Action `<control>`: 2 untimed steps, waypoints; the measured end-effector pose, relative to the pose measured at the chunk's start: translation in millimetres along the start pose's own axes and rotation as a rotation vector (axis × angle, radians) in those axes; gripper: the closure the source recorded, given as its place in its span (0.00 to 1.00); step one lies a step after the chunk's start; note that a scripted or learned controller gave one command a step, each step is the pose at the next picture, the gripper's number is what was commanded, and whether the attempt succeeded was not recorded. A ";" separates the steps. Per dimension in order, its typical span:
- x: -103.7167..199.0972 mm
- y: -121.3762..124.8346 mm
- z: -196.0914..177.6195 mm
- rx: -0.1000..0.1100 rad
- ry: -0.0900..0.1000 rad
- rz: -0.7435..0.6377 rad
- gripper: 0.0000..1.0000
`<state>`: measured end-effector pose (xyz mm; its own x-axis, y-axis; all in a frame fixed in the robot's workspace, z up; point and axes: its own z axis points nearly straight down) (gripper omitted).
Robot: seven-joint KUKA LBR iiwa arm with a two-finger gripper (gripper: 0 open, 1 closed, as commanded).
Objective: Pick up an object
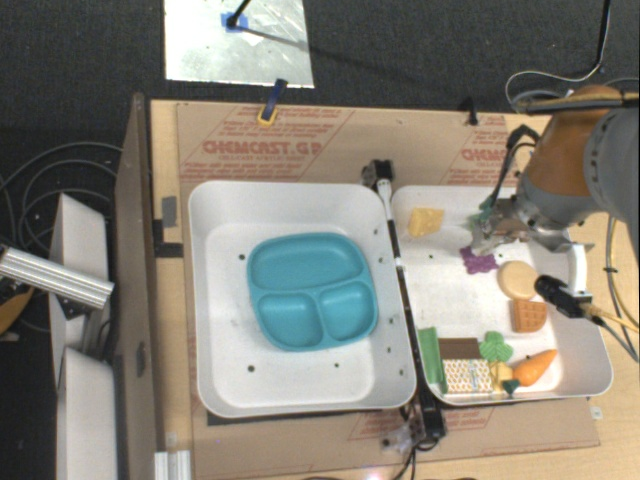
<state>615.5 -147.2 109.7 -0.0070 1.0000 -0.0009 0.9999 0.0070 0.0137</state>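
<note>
My gripper (pixel 485 238) hangs low over the back of the right bin (pixel 600 368), reaching in from the right. Just under and in front of its tip lies a small purple toy (pixel 478 261), touching or nearly touching the tip. A yellow cheese wedge (pixel 425 220) lies to the gripper's left. A tan bun (pixel 517 279) and a waffle piece (pixel 528 316) rest to its front right. At the bin's front edge sit an orange carrot (pixel 535 366), a green broccoli (pixel 493 348), a brown bar (pixel 458 348), a green strip (pixel 429 353) and a patterned cracker (pixel 465 376).
The left bin (pixel 215 368) holds a blue divided plate (pixel 310 290). A ridge (pixel 398 268) separates the two bins. Open white floor lies in the middle of the right bin, between the cheese and the front row of toys.
</note>
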 end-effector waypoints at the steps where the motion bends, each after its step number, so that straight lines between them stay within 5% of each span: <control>1: 0.0 0.0 0.0 0.000 0.000 0.000 0.00; 2: 2.7 -10.1 25.3 0.011 -0.001 0.006 0.00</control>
<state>605.7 -144.6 84.3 -0.0013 1.0000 -0.0018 1.0000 0.0013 0.0022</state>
